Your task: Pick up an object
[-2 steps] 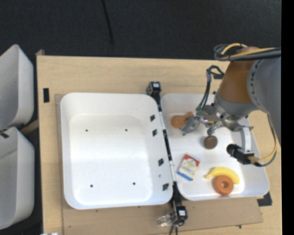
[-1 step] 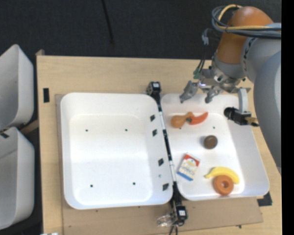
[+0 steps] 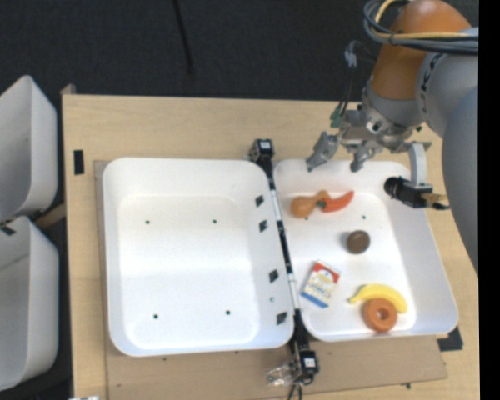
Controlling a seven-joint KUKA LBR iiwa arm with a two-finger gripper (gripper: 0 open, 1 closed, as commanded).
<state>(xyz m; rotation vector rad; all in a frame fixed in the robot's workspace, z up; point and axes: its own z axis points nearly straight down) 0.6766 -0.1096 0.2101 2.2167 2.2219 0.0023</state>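
Observation:
My gripper (image 3: 342, 156) hangs over the far edge of the right bin (image 3: 417, 248), its two fingers spread apart with nothing between them. Just in front of it lie an orange round object (image 3: 303, 207) and a red chili pepper (image 3: 337, 202), touching end to end. A small brown ball (image 3: 357, 241) sits mid-bin. Nearer the front are a small white and red packet (image 3: 321, 284), a yellow banana (image 3: 378, 293) and an orange ring-shaped doughnut (image 3: 379, 315) against the banana.
The left bin (image 3: 183, 252) sits beside the right one, joined by a divider with black clips (image 3: 275, 240). A black fitting (image 3: 404, 190) sits at the right bin's far right rim. White containers (image 3: 12, 223) stand off the bench at left.

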